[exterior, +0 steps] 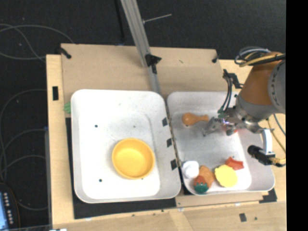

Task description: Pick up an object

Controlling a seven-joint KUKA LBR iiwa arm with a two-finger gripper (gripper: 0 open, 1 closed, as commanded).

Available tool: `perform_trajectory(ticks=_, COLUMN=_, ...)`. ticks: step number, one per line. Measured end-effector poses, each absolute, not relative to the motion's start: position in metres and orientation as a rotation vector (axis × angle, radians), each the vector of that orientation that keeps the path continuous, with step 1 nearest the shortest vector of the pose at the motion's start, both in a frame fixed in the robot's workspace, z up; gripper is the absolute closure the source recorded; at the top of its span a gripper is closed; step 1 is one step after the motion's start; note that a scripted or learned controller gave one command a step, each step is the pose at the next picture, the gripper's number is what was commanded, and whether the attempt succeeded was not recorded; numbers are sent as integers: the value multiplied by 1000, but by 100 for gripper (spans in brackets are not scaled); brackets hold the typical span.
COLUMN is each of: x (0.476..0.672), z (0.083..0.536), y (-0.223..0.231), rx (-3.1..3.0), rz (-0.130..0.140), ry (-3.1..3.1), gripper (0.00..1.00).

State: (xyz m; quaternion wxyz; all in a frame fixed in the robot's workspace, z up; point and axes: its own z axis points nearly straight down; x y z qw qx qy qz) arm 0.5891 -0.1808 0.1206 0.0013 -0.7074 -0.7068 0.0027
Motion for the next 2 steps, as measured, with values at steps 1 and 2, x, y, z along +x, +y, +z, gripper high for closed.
perform_trajectory(ticks=1, x=592, z=135, y=-181, rx=-2227, rz=-3, ry=-2220, gripper=100)
perform_trajectory(ticks=2, x=600, z=181, y=-183, rx=-2222, rz=-6, ry=-2228, gripper=100)
